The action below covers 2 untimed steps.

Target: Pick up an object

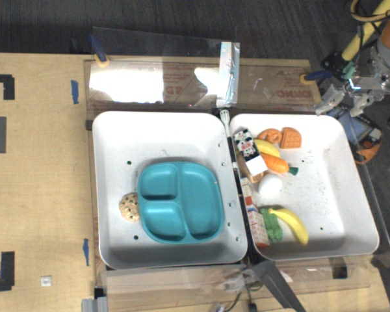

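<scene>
Here, left bin (110, 135): teal tray (180, 201), cookie (129, 207). Right bin (331, 174): bananas (292, 223), carrot (277, 163), egg (270, 186). Gripper (351, 86) far right; finger state indiscernible.

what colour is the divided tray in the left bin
Teal blue; the divided tray shows clearly in the camera view, lying in the left bin.

Toy foods heaped along right bin's left wall: banana (292, 224), carrot (276, 163), egg (270, 186).
</scene>
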Motion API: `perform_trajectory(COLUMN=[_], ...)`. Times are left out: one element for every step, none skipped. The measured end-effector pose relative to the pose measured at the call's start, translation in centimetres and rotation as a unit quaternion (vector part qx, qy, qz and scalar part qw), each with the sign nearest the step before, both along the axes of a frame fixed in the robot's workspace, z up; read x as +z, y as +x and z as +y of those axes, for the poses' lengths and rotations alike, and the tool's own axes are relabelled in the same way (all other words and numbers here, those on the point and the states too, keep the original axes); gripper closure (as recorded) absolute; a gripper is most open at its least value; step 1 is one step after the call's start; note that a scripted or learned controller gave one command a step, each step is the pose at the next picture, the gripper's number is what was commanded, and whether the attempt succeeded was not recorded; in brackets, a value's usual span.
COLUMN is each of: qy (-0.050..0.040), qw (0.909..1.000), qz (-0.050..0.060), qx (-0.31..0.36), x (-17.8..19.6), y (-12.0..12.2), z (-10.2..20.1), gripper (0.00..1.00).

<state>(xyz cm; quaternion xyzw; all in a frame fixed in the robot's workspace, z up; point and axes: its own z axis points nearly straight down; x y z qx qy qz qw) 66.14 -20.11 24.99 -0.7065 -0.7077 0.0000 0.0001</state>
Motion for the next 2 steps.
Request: perform_trajectory(qy=[0.0011,-0.0031], qw=[0.9941,0.9769], qz=[0.003,-0.002], qx=[0.108,0.214], x=[-11.9,-16.0], y=[-4.9,-2.1], z=[3.1,8.9], gripper=[0.0,0.0])
